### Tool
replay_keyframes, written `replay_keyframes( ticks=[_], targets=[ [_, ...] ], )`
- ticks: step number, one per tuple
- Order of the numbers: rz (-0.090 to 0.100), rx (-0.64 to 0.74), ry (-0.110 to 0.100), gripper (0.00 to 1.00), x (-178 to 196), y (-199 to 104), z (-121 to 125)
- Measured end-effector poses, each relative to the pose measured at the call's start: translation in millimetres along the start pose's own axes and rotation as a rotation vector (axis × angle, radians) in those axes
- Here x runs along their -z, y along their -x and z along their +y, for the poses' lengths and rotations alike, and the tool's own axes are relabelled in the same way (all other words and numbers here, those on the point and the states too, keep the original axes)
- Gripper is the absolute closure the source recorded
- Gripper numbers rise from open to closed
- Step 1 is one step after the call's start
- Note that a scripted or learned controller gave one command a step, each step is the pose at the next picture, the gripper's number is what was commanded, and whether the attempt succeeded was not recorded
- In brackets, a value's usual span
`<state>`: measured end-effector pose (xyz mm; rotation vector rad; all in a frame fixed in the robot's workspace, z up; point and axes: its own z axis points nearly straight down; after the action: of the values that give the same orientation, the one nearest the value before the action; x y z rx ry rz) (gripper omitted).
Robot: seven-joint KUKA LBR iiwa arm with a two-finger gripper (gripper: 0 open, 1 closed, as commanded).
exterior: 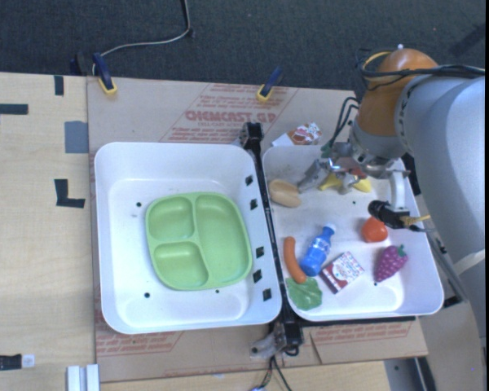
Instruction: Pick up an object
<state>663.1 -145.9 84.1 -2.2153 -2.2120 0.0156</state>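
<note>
Jaws point(336, 172) sit low over the yellow toy point(352, 184); grip unclear.

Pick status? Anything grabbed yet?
Done: the grey arm's end effector is down in the right white bin, beside the yellow toy banana. In hand: nothing visibly held. Left: grasp and lift; the blue plastic bottle and purple grape bunch lie untouched.

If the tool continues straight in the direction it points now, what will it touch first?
The tool points toward the view's left, low in the right bin. Probably it would first meet the tan potato-like toy just ahead; depth is hard to judge from above.
</note>
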Motion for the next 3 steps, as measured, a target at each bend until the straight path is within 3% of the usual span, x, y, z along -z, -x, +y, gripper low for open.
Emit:
replay_keyframes(
  ticks=[1, 2, 3],
  targets=[
    [-0.003, 0.002, 0.017, 0.0, 1.4, 8.2, -64.0],
    [-0.001, 0.002, 0.018, 0.0, 0.3, -34.2, -123.8],
    [-0.001, 0.003, 0.015, 0.0, 14.8, -34.4, -60.0]
  ],
)
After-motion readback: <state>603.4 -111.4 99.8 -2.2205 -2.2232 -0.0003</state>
